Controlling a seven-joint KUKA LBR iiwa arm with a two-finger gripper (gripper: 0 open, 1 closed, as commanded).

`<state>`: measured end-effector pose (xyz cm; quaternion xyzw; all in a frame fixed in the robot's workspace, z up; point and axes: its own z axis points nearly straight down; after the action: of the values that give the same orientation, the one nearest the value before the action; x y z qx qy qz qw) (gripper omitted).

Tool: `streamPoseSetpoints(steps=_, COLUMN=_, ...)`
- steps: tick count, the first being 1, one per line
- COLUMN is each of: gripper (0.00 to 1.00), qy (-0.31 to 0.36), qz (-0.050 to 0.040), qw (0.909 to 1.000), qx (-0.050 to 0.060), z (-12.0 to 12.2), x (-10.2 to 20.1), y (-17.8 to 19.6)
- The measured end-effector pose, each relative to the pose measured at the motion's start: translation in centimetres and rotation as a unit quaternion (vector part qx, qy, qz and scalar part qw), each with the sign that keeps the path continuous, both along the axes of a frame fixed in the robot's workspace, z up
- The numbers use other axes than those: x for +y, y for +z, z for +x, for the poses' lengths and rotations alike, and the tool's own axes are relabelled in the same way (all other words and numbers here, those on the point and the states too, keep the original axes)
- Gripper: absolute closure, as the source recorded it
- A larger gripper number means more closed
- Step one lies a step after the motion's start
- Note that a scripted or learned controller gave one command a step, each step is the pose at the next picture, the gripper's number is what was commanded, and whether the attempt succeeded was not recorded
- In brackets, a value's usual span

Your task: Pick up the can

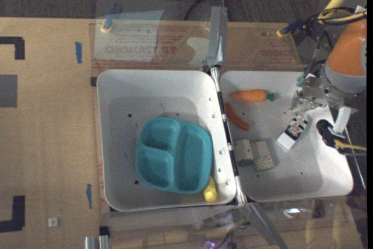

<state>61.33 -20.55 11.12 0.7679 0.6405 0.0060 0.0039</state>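
Note:
The can [257,154] lies on its side in the right bin [303,181], near that bin's left wall, with a pale patterned label. My gripper [304,101] hangs over the right part of the same bin, up and to the right of the can and well apart from it. A small white box with black marks [292,129] lies just below the gripper.
An orange carrot [250,96] and a red-orange pepper [237,117] lie in the right bin's upper left. The left bin [116,125] holds a teal divided plate [173,154] and a small yellow thing [210,190] at its lower right corner.

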Motion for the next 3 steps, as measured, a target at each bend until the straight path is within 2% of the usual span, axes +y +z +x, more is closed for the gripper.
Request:
streamPoseSetpoints(steps=1, gripper=0.0, qy=0.0, qz=0.0, qw=1.0, qx=0.0, z=0.0, x=0.0, y=0.0)
streamPoseSetpoints(steps=2, gripper=0.0, qy=-0.036, qz=0.0002, qw=0.9993, qx=0.008, z=-3.2, x=1.5, y=0.3)
streamPoseSetpoints(steps=3, gripper=0.0, qy=0.014, qz=0.0009, qw=0.9999, qx=0.002, z=-4.8, x=0.1, y=-2.1)
